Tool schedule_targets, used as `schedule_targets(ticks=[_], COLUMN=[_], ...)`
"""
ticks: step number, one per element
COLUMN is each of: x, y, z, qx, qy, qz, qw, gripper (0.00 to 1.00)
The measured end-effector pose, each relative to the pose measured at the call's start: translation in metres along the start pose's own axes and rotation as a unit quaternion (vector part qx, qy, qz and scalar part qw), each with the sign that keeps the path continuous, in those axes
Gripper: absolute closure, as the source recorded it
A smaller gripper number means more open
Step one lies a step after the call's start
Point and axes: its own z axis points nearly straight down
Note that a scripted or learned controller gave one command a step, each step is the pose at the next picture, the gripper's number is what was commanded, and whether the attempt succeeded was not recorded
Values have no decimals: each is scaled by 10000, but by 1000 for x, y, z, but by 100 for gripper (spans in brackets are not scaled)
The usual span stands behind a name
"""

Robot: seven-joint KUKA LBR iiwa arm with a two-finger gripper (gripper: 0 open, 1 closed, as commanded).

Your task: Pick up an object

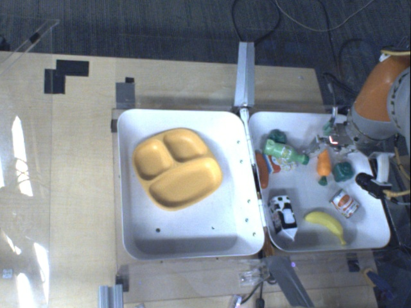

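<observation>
The right bin (302,236) holds several small objects. A green bottle (284,151) lies at the upper left, next to a red item (262,169) against the left wall. An orange carrot (324,163) and a teal piece (343,171) lie in the middle right. Toward the front are a small red-and-white can (345,203), a yellow banana (325,224) and a black-and-white carton (283,215). My gripper (332,136) hangs at the bin's upper right, just above the carrot's top end. Nothing shows between its fingers.
In the left bin (186,239) sits a yellow divided plate (178,167). A metal post (244,76) stands behind the wall between the bins. The grey arm with its orange band (379,95) covers the right bin's far right corner. Cables (302,8) trail behind the bench.
</observation>
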Motion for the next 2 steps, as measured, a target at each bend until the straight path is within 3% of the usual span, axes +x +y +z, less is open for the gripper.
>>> schedule_targets(ticks=[1,2], x=[2,45], y=[3,48], z=[-13,-129], qx=[-31,-20], qy=[-12,-2], qz=[-41,146], qw=[10000,9999], gripper=[100,100])
